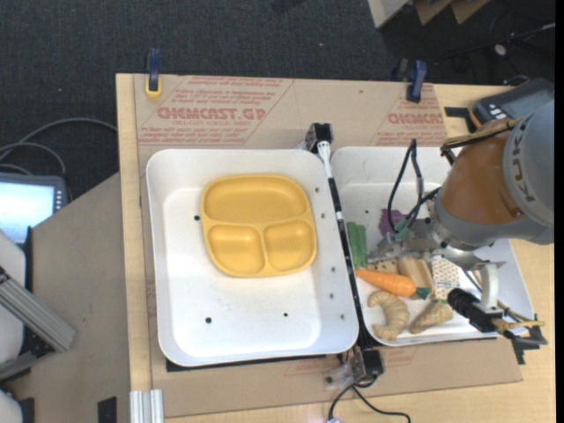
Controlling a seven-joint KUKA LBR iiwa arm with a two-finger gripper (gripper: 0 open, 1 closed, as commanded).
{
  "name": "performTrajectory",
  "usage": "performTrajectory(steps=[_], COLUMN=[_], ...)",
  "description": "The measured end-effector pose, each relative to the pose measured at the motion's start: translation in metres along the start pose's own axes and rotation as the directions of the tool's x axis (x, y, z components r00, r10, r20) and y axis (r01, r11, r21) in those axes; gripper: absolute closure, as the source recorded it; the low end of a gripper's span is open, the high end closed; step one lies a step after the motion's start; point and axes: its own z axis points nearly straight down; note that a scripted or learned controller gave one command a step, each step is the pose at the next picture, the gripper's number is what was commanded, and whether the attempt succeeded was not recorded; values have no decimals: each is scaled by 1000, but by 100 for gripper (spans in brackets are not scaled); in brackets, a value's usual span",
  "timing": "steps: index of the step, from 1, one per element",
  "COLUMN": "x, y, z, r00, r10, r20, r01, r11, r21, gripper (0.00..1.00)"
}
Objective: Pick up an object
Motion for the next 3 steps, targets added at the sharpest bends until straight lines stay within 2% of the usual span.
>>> performTrajectory(steps=[1,2,3], x=[-2,-58,-9], y=[4,-33,-45], z=[-16,-112,-140], r00=[1000,1000,1000], r10=[0,5,-5], r20=[2,8,3], r01=[0,-5,5], r11=[1000,1000,1000], r21=[-10,-6,-2], gripper=[100,100,100])
